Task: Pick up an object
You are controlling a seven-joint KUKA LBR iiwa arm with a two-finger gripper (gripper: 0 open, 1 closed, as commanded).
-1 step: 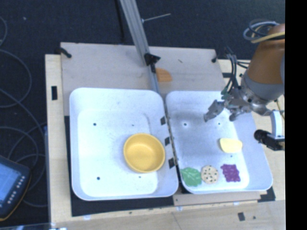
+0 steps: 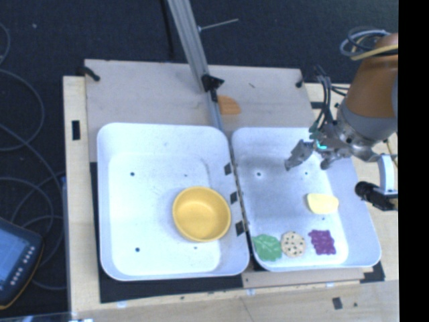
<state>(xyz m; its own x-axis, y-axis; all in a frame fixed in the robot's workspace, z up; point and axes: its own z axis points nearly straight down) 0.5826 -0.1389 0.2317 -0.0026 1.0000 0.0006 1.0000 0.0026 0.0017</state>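
My gripper (image 2: 312, 157) hangs over the upper part of the right bin (image 2: 268, 186), with its two fingers spread apart and nothing between them. Below it and slightly right lies a pale yellow piece (image 2: 322, 202). Along the bin's front edge sit a green leafy item (image 2: 267, 246), a round cookie (image 2: 293, 243) and a purple bunch (image 2: 323, 241). A yellow bowl (image 2: 200, 214) stands in the left bin (image 2: 134, 200), near its right side.
A slanted metal rail (image 2: 191, 39) runs from the top down to the gap between the bins. An orange patch (image 2: 228, 105) lies on the bench behind the bins. Cables hang by the arm's wrist at the right.
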